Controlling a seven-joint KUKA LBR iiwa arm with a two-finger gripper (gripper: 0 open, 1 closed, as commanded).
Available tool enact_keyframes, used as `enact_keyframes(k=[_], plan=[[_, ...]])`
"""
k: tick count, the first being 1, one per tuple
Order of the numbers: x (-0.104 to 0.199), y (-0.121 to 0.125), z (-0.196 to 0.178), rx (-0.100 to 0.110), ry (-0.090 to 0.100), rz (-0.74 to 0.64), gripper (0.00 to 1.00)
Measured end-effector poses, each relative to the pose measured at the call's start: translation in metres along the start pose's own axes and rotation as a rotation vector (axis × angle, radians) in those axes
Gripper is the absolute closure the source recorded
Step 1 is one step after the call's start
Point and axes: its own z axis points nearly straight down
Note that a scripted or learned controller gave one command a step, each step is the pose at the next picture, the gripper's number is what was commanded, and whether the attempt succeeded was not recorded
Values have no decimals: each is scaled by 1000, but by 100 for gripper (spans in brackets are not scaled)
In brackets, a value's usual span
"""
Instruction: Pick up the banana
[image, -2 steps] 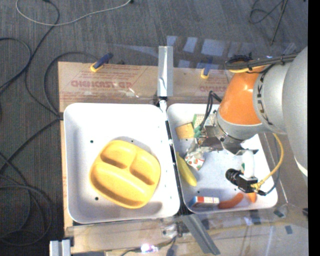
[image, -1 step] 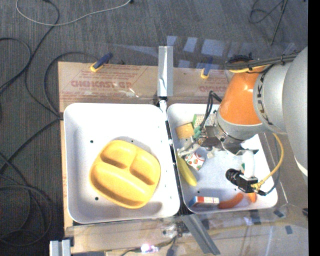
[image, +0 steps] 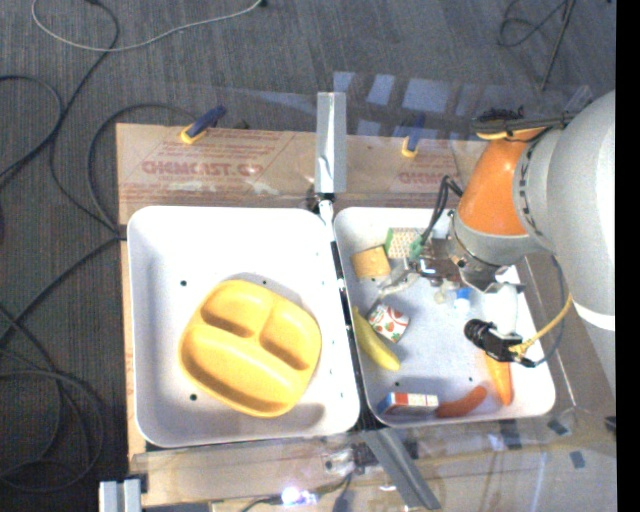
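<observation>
Above the right bin (image: 541, 400), the gripper (image: 425, 268) hovers, finger state impossible to tell, while the banana (image: 377, 343) lies by the left wall beside a small carton (image: 389, 321); approach underway, descent over the banana likely next

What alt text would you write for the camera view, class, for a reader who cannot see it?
A grey and orange arm reaches from the right over the right bin, where a banana lies by the left wall beside a small carton. The left bin holds a yellow tray.
</observation>
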Motion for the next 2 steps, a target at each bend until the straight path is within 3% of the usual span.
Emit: enact_keyframes(k=[1, 2], plan=[[0, -1, -8, 3, -3, -1, 100], [-12, -23, 8, 0, 0, 27, 100]])
